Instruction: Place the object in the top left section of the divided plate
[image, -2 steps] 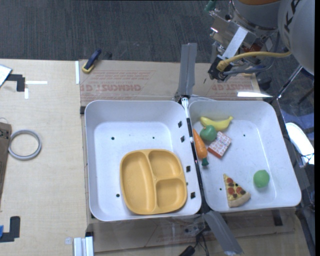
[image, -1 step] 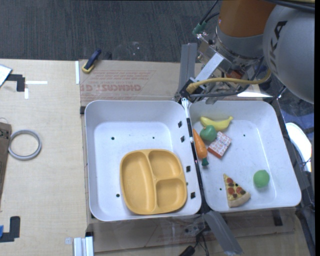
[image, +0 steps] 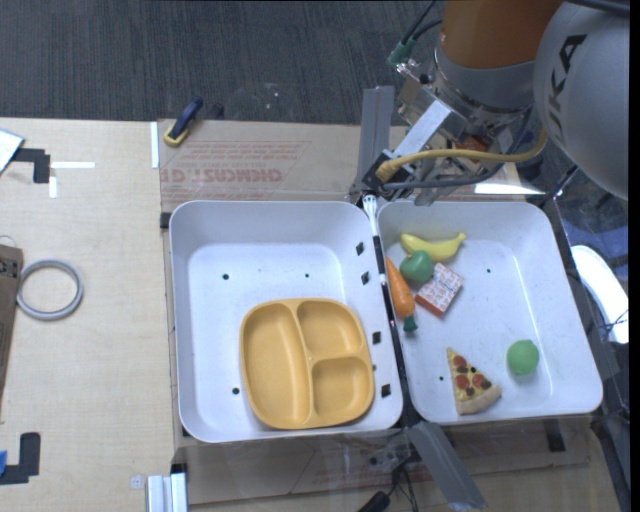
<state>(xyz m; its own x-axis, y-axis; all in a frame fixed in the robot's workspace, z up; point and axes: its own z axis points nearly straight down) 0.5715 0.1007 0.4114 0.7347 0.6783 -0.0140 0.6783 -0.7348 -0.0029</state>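
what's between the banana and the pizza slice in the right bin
In the camera view, a small red-and-white block lies between the toy banana and the pizza slice; bare bin floor follows below it.

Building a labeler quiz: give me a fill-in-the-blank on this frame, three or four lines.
1. The yellow plate lies in the ____ bin.
2. The plate has ____ sections.
3. The banana, carrot and pizza slice lie in the ____ bin.
4. The ball beside the pizza slice is ____.

Missing words: left; three; right; green.

Lighting: bright, even, overhead; shadows soft and faint. Glare: mild sheen on the two shallow white plastic bins (image: 190, 300), strongest toward 3 o'clock. Focus: bench sharp; large grey-and-orange robot arm (image: 520, 50) at 1 o'clock blurred.
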